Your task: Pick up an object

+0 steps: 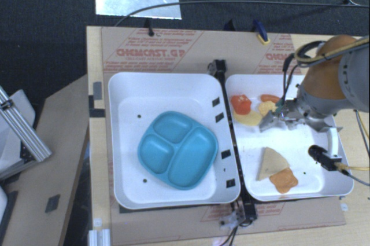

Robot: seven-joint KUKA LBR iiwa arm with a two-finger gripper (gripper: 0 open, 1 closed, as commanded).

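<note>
two shallow white bins sit side by side on the bench. the left bin (124,123) holds a blue divided plate (177,148) with three compartments, lying a little toward 5 o'clock from the middle of that bin.

the right bin (329,181) holds several small food-like toys. a red piece (241,103) lies near the corner at 11 o'clock of this bin, and just below it, touching or almost touching, lies a pale yellow piece (250,118). a small orange piece (270,98) and a yellow piece (266,107) are at 12 o'clock in the bin, close together. toward 6 o'clock lies a tan wedge (270,162), and an orange slice (284,180) lies against its lower corner.

the arm (332,80) comes in from 3 o'clock, with its orange band above the wrist. the gripper (272,119) is low over the right bin, pointing toward 9 o'clock, its tips just beside the pale yellow piece and the yellow piece. the metal fingers look close together, but it is too small to tell how far they are open, and no thing is seen between them.
</note>
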